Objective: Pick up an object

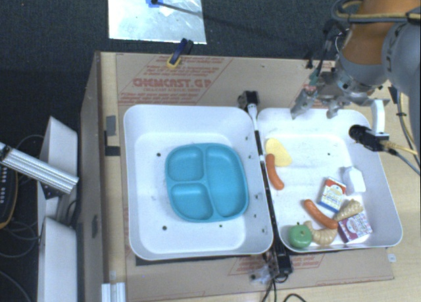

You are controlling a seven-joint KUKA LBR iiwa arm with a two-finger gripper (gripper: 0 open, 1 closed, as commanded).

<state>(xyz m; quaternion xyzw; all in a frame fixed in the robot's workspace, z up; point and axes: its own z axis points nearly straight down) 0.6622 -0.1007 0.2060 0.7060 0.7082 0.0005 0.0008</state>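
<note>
The right bin (388, 189) holds several toy foods: a yellow piece (278, 152), an orange sausage (274, 172), a second sausage (319, 214), a green apple (300, 236), a bread piece (323, 235), a small carton (331, 195), a cone (348, 210) and a pink-and-white packet (355, 228). My gripper (315, 110) hangs over the back rim of the right bin, well behind all of these. Its fingers are spread open with nothing between them.
The left bin (145, 162) holds a blue divided plate (206, 182). A white block (355, 179) lies near the right bin's right wall. A black fitting (362, 135) juts out on the arm's side. A clamp (249, 101) sits at the back between the bins.
</note>
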